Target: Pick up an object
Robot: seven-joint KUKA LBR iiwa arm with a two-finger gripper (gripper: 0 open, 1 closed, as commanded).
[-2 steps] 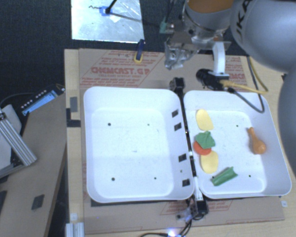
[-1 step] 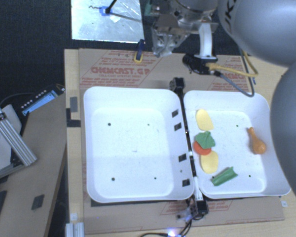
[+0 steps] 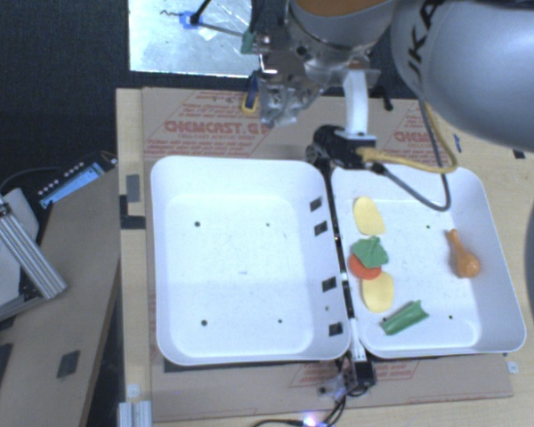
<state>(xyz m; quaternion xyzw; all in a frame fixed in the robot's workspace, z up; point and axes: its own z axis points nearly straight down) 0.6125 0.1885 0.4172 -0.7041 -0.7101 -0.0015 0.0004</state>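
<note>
Camera view is showing the gripper (image 3: 276, 96) hanging beyond the bins' far rim at twelve o'clock, whether it is gripping I cannot tell. Left bin (image 3: 173, 194) is offering open floor. Right bin (image 3: 498, 238) is holding toy food — yellow pieces (image 3: 368, 214), a tomato-like red-and-green piece (image 3: 368, 258), a green pod (image 3: 403, 318), an orange piece (image 3: 463, 254) at three o'clock near the rim.

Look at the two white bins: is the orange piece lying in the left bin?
No. The orange piece lies in the right bin, near its right wall, apart from the other items.
</note>
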